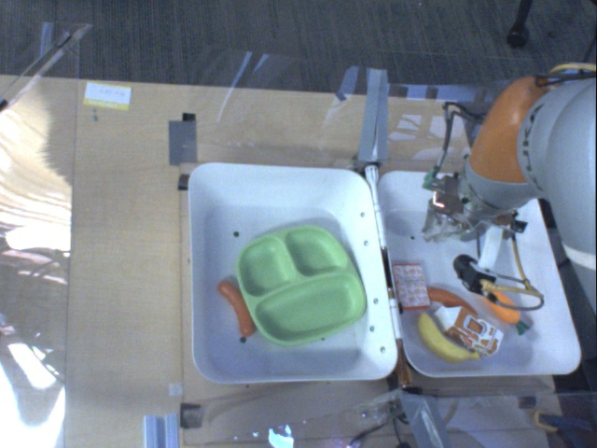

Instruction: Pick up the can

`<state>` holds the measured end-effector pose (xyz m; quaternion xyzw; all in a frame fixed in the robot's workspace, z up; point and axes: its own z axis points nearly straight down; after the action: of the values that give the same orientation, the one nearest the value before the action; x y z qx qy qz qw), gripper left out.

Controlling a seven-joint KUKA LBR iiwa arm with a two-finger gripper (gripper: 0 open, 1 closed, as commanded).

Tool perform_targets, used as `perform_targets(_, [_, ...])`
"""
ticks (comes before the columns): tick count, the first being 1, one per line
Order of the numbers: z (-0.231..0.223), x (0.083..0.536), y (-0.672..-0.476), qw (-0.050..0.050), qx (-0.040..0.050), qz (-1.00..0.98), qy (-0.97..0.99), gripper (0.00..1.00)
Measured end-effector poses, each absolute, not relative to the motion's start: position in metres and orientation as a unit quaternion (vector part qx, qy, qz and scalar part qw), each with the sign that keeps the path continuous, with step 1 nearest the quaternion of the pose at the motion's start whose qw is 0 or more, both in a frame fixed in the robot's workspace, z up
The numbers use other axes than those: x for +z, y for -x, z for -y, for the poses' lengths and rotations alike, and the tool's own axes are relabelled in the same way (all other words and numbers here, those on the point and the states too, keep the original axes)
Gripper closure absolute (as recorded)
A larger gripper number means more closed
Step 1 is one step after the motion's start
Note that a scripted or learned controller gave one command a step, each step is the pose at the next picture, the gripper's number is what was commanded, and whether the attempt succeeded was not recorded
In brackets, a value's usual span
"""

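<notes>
A small can (410, 284) with a red and white label rests in the right bin (401, 194), close against its left wall. My gripper (441, 224) hangs over the upper part of that bin, up and to the right of the can and apart from it. Nothing shows between the gripper and the can.
In the right bin, a banana (438, 338), an orange and white carton (473, 330) and an orange carrot (451, 298) lie just below and right of the can. The left bin (210, 343) holds a green divided plate (300, 284) and a red sausage (237, 308).
</notes>
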<state>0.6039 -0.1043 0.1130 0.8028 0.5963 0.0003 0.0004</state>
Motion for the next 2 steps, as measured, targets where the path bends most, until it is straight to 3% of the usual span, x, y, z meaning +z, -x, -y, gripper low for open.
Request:
perform_targets(1, [0.141, 0.256, -0.539, 0.003, 0.0025, -0.471, -0.882, 1.0])
perform_targets(2, [0.184, 0.271, -0.562, 0.005, 0.0022, -0.672, -0.741, 1.0])
